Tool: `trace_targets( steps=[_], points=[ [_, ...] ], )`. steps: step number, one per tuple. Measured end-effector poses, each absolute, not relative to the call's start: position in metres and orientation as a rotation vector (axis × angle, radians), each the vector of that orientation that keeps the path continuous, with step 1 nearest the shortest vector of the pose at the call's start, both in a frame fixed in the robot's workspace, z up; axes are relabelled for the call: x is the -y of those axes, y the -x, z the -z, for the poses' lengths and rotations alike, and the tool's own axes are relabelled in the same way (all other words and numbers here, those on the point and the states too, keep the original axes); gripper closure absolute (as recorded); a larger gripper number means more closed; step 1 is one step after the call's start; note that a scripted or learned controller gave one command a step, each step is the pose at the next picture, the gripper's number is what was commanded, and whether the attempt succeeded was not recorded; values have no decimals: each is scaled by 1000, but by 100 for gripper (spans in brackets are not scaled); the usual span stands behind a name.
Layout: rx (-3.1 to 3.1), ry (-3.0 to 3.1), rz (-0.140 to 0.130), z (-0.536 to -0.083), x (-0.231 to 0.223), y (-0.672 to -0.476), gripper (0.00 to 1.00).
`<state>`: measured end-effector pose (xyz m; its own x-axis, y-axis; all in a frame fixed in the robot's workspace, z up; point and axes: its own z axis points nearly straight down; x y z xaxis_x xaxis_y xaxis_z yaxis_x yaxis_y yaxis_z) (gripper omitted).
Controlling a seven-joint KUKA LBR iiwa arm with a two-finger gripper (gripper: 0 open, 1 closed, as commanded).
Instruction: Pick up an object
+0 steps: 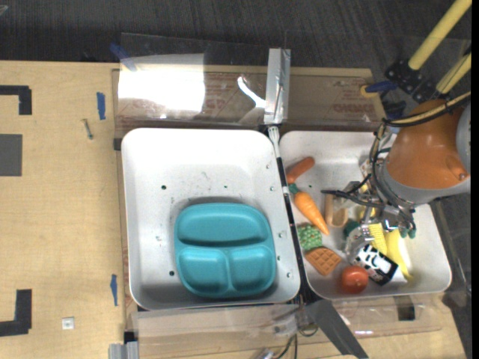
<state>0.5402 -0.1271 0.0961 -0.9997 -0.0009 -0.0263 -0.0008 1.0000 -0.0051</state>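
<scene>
I've got the red tomato (355,278) nearest me, round and glossy, at the near edge of the right bin (438,271), touching the black-and-white toy (374,264) beside it. Just behind sit the ridged yellow corn (394,247), the gridded orange waffle piece (324,260) and the bumpy green piece (310,237); further back, two tapered carrots (310,209), one near the divider. My pincer (368,214) is down over the middle of that pile, wrapped in cables, and I cannot tell how far it is open or whether it has anything. Any of these toys would do as the object, and they're crammed together, so that's my worry: smooth hard plastic, rounded shapes, a pinch could squirt one sideways or catch two at once. In the left bin (146,200) there's a teal divided tray (224,249), smooth, rounded corners, well apart from the action. Tan desk (52,223) beyond
</scene>
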Motion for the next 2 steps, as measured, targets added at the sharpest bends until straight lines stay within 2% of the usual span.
trace_targets(
  steps=[1,2],
  points=[
    [-3105,-135,9,-96,109,-520,0],
    [-3107,-147,10,-96,98,-536,0]
  ],
)
